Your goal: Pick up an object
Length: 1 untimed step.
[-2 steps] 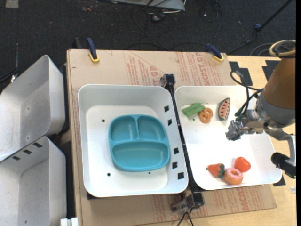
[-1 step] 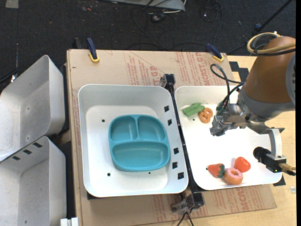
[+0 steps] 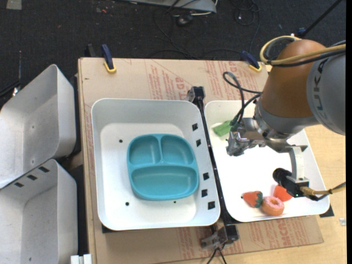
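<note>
At the right bin's (image 3: pixel 258 172) ten o'clock, the end effector (image 3: pixel 236 145) is set beside a green object (image 3: pixel 222 128); closure cannot be told, nothing lifted.

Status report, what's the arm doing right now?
Gripper over right bin, beside green piece. Hold not confirmed. Pink donut, orange toy near front edge, apart from it.

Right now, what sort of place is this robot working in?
Probably a robotics lab test bench: a clamped board bearing two white bins, loose cables across dark carpet, and a toy donut as a practice object.
</note>
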{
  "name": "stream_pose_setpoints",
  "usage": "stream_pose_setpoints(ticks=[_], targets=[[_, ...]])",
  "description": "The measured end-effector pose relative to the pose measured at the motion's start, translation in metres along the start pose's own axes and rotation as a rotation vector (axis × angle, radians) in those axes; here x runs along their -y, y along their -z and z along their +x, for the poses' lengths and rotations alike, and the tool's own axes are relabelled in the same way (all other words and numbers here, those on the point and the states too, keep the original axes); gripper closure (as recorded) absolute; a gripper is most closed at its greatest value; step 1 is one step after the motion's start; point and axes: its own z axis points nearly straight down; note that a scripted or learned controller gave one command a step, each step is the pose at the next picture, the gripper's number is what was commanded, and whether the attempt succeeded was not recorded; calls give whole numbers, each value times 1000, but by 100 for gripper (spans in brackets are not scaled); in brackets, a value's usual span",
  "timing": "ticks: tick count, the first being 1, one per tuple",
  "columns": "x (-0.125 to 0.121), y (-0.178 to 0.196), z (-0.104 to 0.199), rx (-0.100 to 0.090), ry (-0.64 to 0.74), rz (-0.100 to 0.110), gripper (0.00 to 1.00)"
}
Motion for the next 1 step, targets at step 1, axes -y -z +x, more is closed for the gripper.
stream_pose_setpoints(ticks=[1], targets=[[-11, 5, 60, -1, 2, -1, 100]])
